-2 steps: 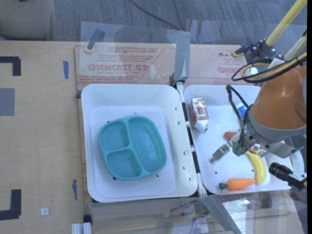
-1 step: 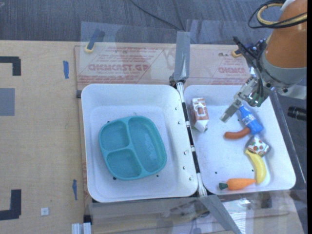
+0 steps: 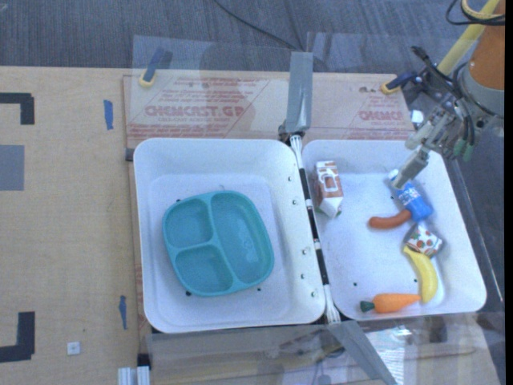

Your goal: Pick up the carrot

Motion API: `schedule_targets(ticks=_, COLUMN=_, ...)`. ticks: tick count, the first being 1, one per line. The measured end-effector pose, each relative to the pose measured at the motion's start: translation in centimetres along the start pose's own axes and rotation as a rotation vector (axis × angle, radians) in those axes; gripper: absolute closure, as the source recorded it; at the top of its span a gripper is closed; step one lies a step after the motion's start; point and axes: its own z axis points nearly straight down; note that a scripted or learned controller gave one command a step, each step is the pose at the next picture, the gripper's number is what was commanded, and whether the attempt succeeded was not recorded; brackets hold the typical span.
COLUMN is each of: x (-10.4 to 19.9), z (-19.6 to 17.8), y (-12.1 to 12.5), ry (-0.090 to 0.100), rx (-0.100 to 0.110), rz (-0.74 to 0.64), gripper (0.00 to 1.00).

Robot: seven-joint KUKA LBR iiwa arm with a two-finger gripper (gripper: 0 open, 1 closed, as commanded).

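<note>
A: Camera view, nearest things first. Where is the carrot (image 3: 391,302)?

B: In the right bin (image 3: 353,271), at about five o'clock within it, lying on its side close to the near rim, green stub toward nine o'clock and the orange body toward three o'clock.

A: What is beside it?

B: A banana (image 3: 426,272) at its two o'clock, curving along the bin's right side, its lower end just beside the carrot's tip. At the banana's top end, twelve o'clock from it, sits a small wrapped item with a patterned pack (image 3: 423,240); I cannot tell what it is.

A: And farther in?

B: A red sausage (image 3: 389,220) lies near the bin's middle, with a blue can (image 3: 414,200) touching or nearly touching its three o'clock end. A small milk carton (image 3: 328,189) lies near the bin's left wall, at about ten o'clock.

A: The left bin (image 3: 152,175)?

B: It holds a teal divided plate (image 3: 218,241), set slightly askew.

A: The gripper (image 3: 400,176)?

B: It reaches down from the two o'clock corner, the arm's orange band (image 3: 489,54) above it, and its tip sits just at the blue can's far end, well apart from the carrot. The jaws look close together, perhaps, but the view is too poor to tell how they stand, and nothing shows between them.
</note>
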Motion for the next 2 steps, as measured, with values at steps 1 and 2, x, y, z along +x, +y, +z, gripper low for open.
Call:
schedule_targets(ticks=1, x=6.59, z=19.07, y=-2.10, ry=0.006, rx=0.000, rz=-0.152, gripper=0.00)
schedule_targets(ticks=2, x=6.58, z=19.08, y=-2.14, ry=0.006, rx=0.000, rz=-0.150, gripper=0.00)
